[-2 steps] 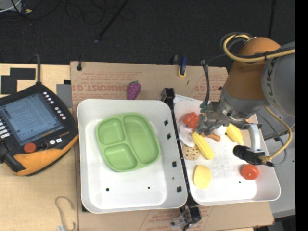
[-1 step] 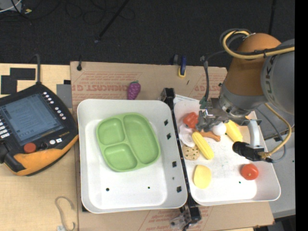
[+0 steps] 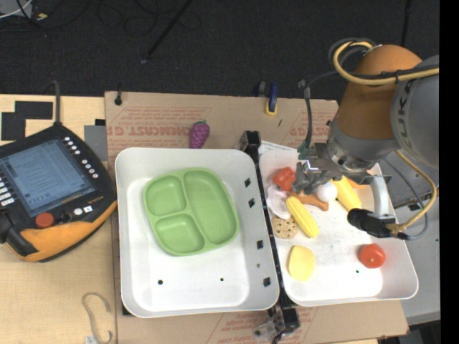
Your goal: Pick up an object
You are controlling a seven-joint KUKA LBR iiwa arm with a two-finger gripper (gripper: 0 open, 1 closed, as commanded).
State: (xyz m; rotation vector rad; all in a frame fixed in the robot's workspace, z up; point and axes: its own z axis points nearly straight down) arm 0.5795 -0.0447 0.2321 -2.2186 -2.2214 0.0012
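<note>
Gripper (image 3: 310, 176) low in right bin (image 3: 401, 289), among toy food: white egg (image 3: 327, 191) just beside it, corn cob (image 3: 303, 216) below. Jaw state: cannot tell. Step judged as reach before grasp; next move needs closing squarely on one item.

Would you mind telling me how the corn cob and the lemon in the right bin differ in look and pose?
The corn cob is long, ridged and lies at a slant; the lemon is a smooth, rounded lump. The corn cob sits higher in the view, close by the tool and touching a cookie; the lemon lies apart, nearer the front wall. Both are yellow and rest in the right bin.
</note>
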